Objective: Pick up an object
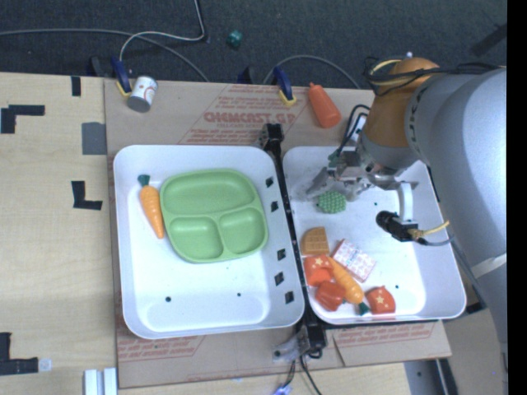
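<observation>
The grey arm with the orange band reaches in from 3 o'clock; its gripper (339,181) sits low over the upper part of the right-hand shallow white bin (436,299), right above a small green dimpled ball-like toy (332,202). From this slant I cannot tell whether the gripper is open or closed, nor whether the green toy is actually between its tips; the two look touching or nearly so. That green toy, at about 11 o'clock within the right bin, seems the likely target. To do the pick well, I judge the gripper should centre squarely over the toy, go down close to the bin floor before closing, and lift straight up so the rounded shape does not squirt sideways. Toward 6 o'clock in the same bin lies a cluster: a tan waffle-like piece (314,241), a pink-and-white checked packet (354,258), an orange toy carrot (346,282) and red pieces, well apart from the gripper. The left white bin (198,315) holds a green divided plastic plate (214,215) with another orange toy carrot (151,210) at its 9 o'clock. Red printing on the cardboard sheet (235,115) over the counter reads roughly "CHEMCAST"; the rest is too small to read.
</observation>
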{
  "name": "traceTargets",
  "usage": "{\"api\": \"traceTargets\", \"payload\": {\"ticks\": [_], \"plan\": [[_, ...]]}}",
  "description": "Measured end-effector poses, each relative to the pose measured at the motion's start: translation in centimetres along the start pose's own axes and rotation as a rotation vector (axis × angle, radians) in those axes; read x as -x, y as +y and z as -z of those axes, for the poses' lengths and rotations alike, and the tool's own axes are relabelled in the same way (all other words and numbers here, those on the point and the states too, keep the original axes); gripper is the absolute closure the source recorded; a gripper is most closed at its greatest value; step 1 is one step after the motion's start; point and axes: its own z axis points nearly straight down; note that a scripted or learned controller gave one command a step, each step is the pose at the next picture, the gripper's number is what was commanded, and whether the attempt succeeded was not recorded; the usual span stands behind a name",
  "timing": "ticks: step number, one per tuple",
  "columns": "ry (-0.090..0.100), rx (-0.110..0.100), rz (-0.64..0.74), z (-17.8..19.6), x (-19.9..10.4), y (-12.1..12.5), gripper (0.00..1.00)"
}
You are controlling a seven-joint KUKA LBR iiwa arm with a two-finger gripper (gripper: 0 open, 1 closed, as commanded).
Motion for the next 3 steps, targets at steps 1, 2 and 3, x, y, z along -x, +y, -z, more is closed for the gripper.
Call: {"api": "traceTargets", "payload": {"ticks": [1,2,3], "plan": [[0.000,0.000,0.000,0.00,0.00,0.00,0.00],[-0.002,0.001,0.000,0.02,0.36,-0.86,0.00],[-0.002,-0.001,0.001,0.94,0.33,-0.91,1.00]]}}
